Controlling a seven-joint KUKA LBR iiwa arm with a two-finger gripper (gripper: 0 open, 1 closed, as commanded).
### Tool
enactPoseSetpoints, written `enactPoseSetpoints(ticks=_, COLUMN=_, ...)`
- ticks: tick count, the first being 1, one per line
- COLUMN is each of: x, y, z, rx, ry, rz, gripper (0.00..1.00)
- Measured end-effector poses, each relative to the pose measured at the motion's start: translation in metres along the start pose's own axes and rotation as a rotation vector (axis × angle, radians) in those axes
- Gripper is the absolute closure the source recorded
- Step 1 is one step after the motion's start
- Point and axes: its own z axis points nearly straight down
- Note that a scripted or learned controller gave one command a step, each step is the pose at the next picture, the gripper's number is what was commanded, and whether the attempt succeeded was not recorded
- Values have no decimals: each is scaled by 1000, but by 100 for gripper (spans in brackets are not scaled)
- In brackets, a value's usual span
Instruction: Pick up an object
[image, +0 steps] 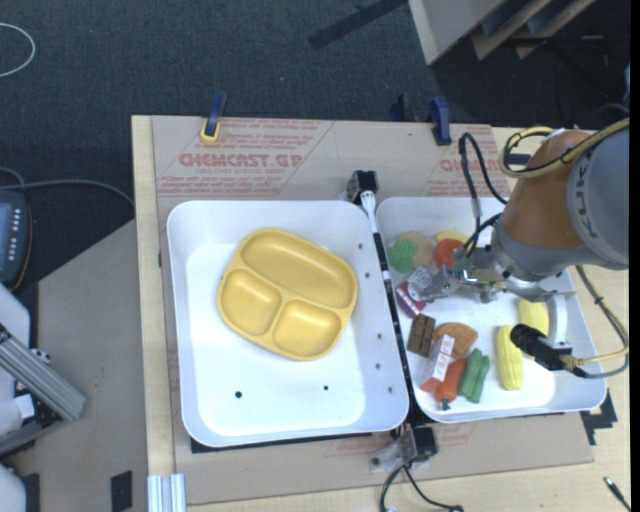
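Toy food (455, 355) fills the right bin (585, 395), which is where any pick has to come from: a green round piece (403, 253) near the bin's far-left corner, a yellow and red piece (449, 243) just beside it along the far edge, a brown block (422, 333) by the left edge, an orange and red carrot-like piece (447, 377) and a green pod (474, 377) side by side toward the near edge, and a yellow corn cob (509, 358) next to them toward the right. From my seat, the gripper (428, 285) sits low over the far-left part of that bin, just past the green round piece, with the grey arm and its orange band (545, 205) covering the bin's far-right corner. I cannot tell whether the pincer is open, closed or gripping something; its tip blends into the clutter beneath. The left bin (190, 330) carries a yellow divided plate (288, 292), lying flat near its middle, closer to the far edge.
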Motion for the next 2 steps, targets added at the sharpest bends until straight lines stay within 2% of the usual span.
enactPoseSetpoints(ticks=1, x=-1, y=1, z=-12, rx=-4, ry=-3, rz=2, gripper=100)
enactPoseSetpoints(ticks=2, x=3, y=6, z=-56, rx=-3, ry=-3, rz=-2, gripper=100)
